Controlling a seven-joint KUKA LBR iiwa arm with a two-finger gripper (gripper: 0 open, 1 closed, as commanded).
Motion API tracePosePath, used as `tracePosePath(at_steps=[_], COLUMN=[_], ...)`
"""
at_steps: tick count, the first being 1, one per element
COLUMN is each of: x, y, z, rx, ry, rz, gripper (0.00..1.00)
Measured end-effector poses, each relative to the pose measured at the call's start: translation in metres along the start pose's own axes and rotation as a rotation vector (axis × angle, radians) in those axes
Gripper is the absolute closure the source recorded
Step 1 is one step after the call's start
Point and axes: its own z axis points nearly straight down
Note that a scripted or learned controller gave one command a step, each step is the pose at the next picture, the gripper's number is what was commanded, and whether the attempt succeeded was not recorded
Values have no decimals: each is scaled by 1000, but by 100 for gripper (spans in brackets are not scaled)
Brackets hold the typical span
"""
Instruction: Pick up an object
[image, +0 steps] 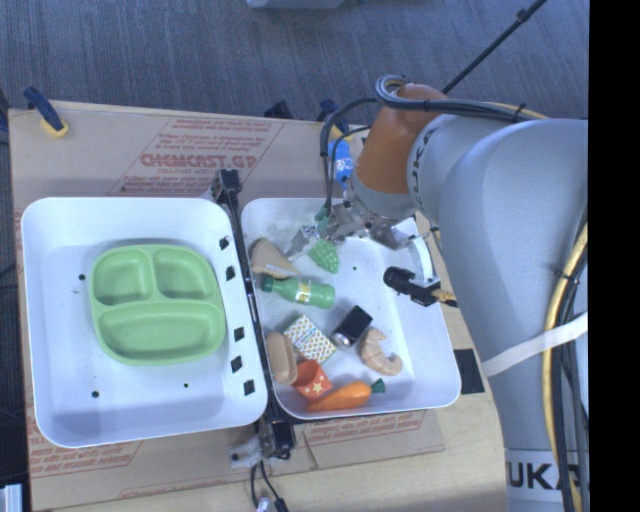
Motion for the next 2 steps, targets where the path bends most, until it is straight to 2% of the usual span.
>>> tracePosePath(at_steps=[1, 2], x=[0, 55], y=[0, 6], z=[-10, -133], rx=[1, -1], ry=[0, -1], rz=[-4, -149], gripper=[100, 100])
